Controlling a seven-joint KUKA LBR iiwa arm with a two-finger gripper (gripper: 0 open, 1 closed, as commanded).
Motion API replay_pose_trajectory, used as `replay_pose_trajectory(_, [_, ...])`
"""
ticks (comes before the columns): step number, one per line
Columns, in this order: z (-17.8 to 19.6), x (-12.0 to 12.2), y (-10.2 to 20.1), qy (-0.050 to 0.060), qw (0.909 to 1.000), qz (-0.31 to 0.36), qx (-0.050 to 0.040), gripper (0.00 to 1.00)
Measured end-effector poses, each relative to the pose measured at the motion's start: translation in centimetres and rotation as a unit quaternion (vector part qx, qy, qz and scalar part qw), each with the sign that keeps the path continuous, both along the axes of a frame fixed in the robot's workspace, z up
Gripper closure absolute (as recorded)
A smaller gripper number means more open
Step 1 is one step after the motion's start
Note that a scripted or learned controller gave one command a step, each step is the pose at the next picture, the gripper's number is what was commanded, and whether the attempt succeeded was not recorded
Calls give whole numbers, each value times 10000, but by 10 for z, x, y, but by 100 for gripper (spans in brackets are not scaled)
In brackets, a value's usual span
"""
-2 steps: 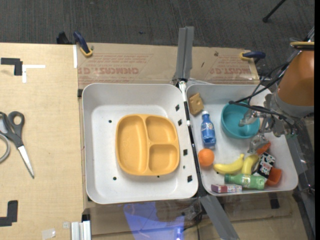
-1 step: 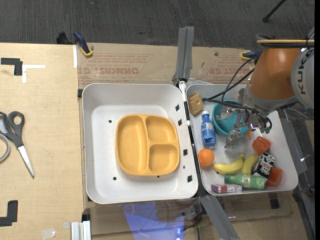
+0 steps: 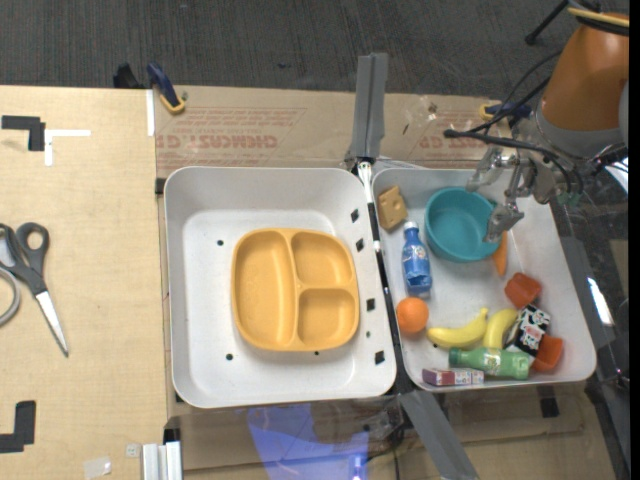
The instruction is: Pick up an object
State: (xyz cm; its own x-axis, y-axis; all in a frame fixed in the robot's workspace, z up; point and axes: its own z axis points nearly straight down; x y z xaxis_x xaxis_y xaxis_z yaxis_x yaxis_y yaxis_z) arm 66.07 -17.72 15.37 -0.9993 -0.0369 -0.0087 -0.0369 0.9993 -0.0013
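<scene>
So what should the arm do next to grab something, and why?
Probably lower a little onto the teal bowl: the gripper hangs at the bowl's right rim in the right bin, closer to it than to the banana or bottle.

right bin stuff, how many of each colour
Teal: 1, bowl
Blue: 1, bottle
Orange: 1, orange fruit
Yellow: 1, banana
Green: 1, green bottle
Brown: 1, cracker
Total: 6; some items near the right wall are too cluttered to sort.

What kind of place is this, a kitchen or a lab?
Likely a robot test bench, not a kitchen: two white bins on a cardboard-covered bench, toy food like a banana, and scissors beside them.
</scene>
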Motion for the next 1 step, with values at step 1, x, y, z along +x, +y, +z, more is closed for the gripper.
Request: replay_pose_trajectory(1, [-60, -72, -35, 17, 9999, -155, -3, 0])
